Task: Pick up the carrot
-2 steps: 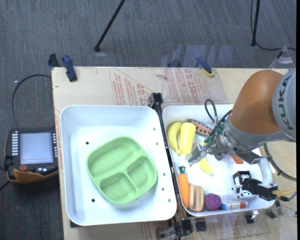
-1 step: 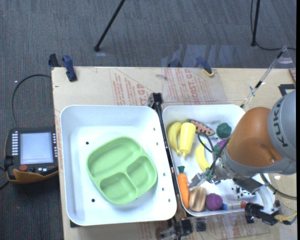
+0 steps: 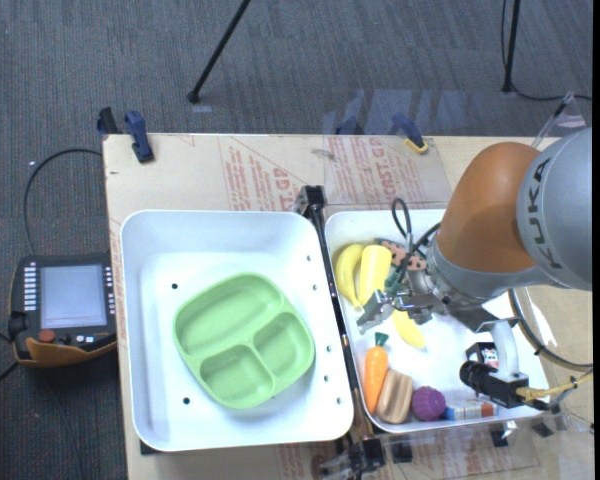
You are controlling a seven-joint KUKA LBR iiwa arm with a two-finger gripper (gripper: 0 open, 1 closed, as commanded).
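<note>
Orange and likely light, stiff plastic, the toy carrot (image 3: 377, 374) lies in the right bin (image 3: 540, 413) near its left wall, just beside a tan block (image 3: 397, 395). Its slick taper favours a grip across the thick middle. Above it the gripper (image 3: 375, 311) hangs open and empty, the arm (image 3: 500, 228) hiding the bin's far part.

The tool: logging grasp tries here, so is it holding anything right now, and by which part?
Nothing is held. The tool hangs above the carrot, apart from its green top, beside the bananas.
</note>
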